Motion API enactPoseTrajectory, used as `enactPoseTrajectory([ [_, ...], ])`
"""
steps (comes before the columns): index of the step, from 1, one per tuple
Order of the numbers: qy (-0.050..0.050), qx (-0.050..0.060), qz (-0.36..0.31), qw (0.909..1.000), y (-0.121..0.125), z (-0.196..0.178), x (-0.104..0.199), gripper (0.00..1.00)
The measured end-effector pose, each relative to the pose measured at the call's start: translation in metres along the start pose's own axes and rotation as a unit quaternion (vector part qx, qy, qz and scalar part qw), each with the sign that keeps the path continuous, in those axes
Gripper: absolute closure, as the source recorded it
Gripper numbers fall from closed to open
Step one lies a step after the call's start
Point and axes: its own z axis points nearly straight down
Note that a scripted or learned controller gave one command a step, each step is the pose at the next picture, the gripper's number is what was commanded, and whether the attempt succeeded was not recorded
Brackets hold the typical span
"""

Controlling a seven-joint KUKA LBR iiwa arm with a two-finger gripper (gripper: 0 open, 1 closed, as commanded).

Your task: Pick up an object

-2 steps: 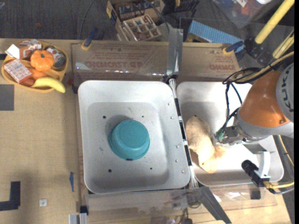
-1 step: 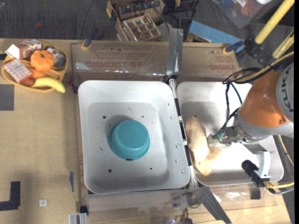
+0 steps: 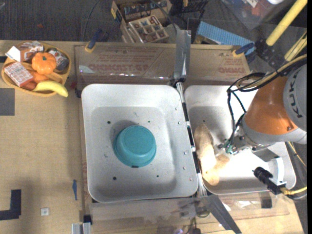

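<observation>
Orange-banded arm [image 3: 265,113] hangs over the right bin [image 3: 209,99], its tool [image 3: 229,147] low beside a pale, bread-like object [image 3: 207,155]; whether it grips anything I cannot tell. That object lies along the right bin's left wall, probably light and soft; grasp across its narrow middle. Left of that bin, a teal bowl [image 3: 135,145] sits overturned.

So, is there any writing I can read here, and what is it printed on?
"KUK": large dark letters on the grey arm, cut off at the picture's edge.
Red lettering on the cardboard wall behind the bins: upside down and blurred, not readable.
Printed boxes in the fruit basket: too small to read.
Packages on the floor crate: too small to read.
</observation>
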Motion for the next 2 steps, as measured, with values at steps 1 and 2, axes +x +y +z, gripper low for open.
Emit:
enactPoseTrajectory([
  [1,0.001,-0.002,0.004,1.0,0.0,-0.01,-0.002,1.0],
  [2,0.004,0.006,0.001,1.0,-0.014,-0.037,-0.011,1.0],
])
